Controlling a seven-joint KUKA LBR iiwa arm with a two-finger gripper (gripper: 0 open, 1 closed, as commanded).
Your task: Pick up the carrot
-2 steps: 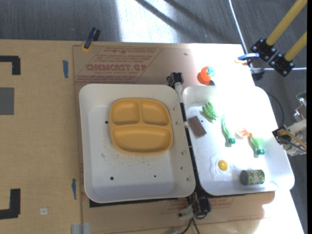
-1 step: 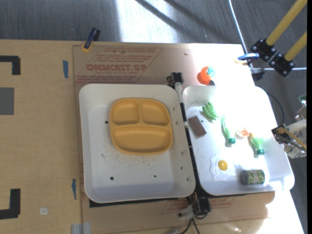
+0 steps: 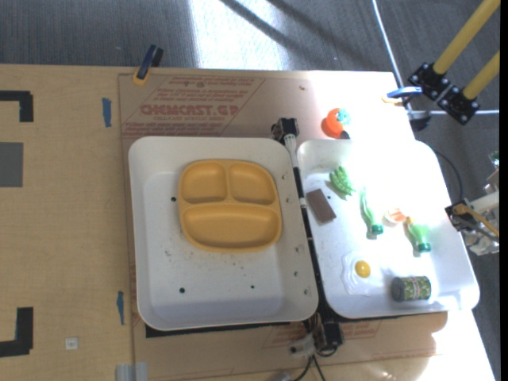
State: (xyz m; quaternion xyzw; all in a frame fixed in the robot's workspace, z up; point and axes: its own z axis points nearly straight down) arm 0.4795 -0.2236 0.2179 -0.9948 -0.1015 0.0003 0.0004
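The carrot [image 3: 414, 235] lies in the right bin [image 3: 444, 177], toward its right side. It is short and pale orange in the glare, with a green top pointing to the front. A small pale orange scrap [image 3: 394, 215] lies just left of it. Part of my gripper [image 3: 475, 222] shows at the view's right edge, just outside the right bin's rim and a little right of the carrot. Nothing is seen held in it.
The right bin also holds a leafy green [image 3: 341, 179], a brown block [image 3: 321, 205], a slim green vegetable [image 3: 370, 217], a fried egg [image 3: 361, 270] and a green can [image 3: 410, 288]. A yellow divided plate [image 3: 230, 205] sits in the left bin [image 3: 151, 236]. An orange toy [image 3: 336, 122] rests behind the bins.
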